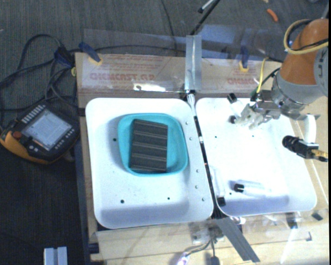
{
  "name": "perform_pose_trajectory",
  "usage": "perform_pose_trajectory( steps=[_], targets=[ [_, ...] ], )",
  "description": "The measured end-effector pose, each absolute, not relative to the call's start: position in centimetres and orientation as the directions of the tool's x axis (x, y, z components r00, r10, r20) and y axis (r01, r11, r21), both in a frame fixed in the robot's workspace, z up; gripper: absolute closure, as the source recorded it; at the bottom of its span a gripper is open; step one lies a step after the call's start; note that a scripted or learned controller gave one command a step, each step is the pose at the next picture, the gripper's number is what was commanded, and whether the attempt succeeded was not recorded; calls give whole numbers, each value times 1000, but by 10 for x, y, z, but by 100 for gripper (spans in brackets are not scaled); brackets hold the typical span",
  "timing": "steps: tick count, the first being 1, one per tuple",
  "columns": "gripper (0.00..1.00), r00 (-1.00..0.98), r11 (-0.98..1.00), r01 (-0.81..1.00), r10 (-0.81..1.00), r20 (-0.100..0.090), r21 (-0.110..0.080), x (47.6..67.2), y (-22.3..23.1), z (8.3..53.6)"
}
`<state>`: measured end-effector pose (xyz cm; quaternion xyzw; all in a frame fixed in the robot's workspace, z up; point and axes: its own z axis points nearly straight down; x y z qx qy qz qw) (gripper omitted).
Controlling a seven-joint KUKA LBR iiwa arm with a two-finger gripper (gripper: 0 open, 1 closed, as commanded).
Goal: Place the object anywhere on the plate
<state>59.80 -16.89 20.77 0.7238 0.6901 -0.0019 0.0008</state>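
The left bin (99,203) holds a blue plate (179,148) with a dark ribbed block (149,145) lying on it, so the placing looks done. In the right bin (287,197), the gripper (248,115) sits at about eleven o'clock; how its hand is set I cannot tell. A good finish is a straight lift away, clear of the syringe (248,187) at six o'clock.

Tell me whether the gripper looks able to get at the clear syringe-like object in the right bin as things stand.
Probably yes. The syringe-like object lies alone on the right bin's floor near its front edge, and the gripper hangs over the same bin, with nothing between them.
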Motion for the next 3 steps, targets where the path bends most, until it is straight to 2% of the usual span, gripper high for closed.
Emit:
perform_pose_trajectory(
  steps=[1,2,3],
  targets=[
    [0,48,-48,999,999,-4,-1,598,-169,208],
    [0,214,-214,977,977,-2,-1,583,-206,206],
    [0,254,-254,967,967,-3,-1,505,-213,296]
  ],
)
